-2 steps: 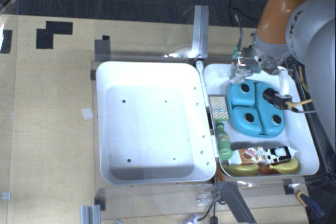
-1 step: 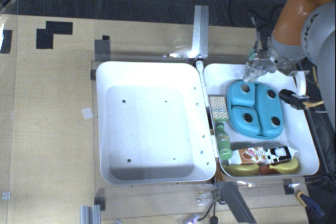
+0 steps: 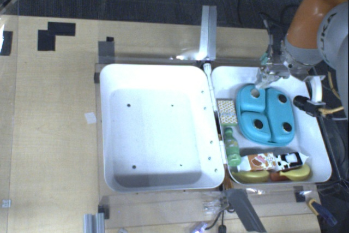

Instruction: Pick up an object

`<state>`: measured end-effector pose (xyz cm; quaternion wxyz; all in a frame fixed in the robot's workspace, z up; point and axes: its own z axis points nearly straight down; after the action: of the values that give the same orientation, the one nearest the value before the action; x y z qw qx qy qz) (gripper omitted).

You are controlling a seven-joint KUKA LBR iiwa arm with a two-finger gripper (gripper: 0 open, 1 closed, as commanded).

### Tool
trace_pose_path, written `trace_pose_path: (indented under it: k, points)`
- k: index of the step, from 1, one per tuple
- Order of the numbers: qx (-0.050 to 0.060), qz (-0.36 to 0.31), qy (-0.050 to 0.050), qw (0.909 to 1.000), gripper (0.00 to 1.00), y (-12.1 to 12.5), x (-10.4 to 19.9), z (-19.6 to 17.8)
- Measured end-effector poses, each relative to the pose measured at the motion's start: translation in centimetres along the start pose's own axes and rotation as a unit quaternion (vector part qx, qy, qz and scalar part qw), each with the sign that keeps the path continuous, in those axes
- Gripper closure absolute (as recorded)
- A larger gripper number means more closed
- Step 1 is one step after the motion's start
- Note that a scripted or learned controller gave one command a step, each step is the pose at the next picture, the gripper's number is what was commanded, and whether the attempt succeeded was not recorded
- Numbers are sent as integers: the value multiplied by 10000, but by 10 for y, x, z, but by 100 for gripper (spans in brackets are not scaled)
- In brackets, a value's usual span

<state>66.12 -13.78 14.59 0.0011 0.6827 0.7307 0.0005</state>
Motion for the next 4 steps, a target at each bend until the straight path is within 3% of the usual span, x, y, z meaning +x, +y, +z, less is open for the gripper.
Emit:
trace_pose_path:
  k: [1,2,3,4]
  points:
    - [1,440,0,9990,100,8,-23,-43]
    - [2,28,-1,10000,100,-19,-47,-23]
    - [-4,1258,-3,9921,100,-11,-28,-127]
    - [2,1493,-4,9888,100,5,-60,-113]
